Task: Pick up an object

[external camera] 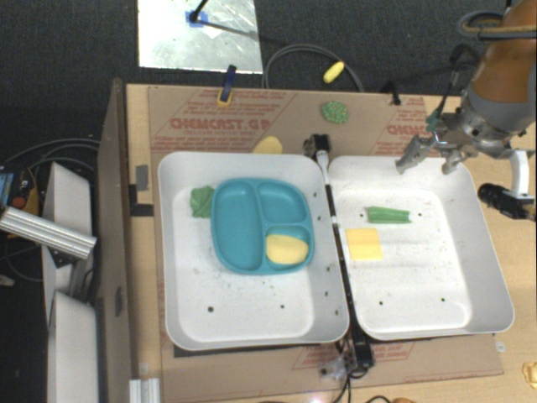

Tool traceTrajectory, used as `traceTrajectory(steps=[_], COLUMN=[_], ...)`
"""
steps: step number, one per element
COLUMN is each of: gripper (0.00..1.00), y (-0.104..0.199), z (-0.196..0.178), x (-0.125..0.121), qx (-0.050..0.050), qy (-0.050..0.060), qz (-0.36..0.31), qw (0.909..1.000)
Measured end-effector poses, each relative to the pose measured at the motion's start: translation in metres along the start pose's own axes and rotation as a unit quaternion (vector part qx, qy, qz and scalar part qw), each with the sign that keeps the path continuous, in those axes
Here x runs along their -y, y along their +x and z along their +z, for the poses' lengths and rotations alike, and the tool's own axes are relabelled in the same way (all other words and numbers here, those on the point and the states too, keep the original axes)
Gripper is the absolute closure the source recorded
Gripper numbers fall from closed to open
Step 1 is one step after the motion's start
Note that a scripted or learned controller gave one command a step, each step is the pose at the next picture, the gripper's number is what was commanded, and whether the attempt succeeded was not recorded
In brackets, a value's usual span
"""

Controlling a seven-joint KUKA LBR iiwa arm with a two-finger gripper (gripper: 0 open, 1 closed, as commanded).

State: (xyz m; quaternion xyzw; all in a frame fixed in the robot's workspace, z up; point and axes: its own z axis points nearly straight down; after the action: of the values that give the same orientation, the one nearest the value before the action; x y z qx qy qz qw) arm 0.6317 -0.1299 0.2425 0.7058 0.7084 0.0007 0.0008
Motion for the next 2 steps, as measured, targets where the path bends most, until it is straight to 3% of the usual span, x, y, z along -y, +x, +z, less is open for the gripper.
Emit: traceTrajectory(steps=[1, 2], gripper=[0.0, 0.0], y=[0.0, 0.014], z=[0.07, 0.143], x=[0.033, 0.019], qx=[-0.001, -0.001], qy=[0.004, 0.003], qz=[0.002, -0.001], qw=[1.0, 1.0])
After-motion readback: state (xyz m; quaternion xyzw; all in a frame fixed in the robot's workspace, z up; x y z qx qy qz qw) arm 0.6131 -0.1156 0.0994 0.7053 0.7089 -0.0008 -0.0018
